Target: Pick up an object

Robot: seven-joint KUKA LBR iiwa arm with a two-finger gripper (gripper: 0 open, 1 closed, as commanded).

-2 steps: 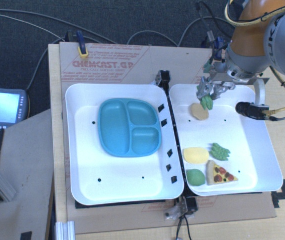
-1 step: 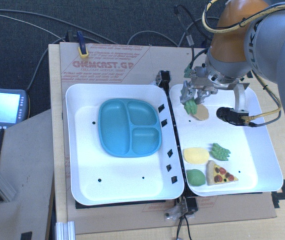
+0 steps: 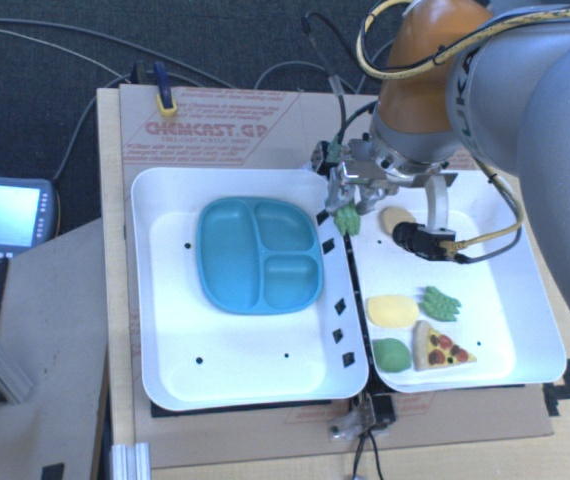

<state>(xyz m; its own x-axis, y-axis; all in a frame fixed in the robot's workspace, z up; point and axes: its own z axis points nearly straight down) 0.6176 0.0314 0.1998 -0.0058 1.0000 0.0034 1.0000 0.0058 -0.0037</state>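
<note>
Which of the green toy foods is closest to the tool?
The small green piece at the right bin's left wall, directly under the tool. The leafy green one and the round green one lie lower, near the pizza slice.

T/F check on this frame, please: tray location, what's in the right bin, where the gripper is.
1. The blue divided tray lies in the left bin. True.
2. A pizza slice toy lies in the left bin. False: it lies in the right bin, near the front.
3. The gripper is over the far end of the strip where the two bins meet. True.
4. The yellow piece sits inside the tray. False: it lies in the right bin, beside the green leafy piece.
5. A round green piece lies next to the pizza slice toy. True.
</note>
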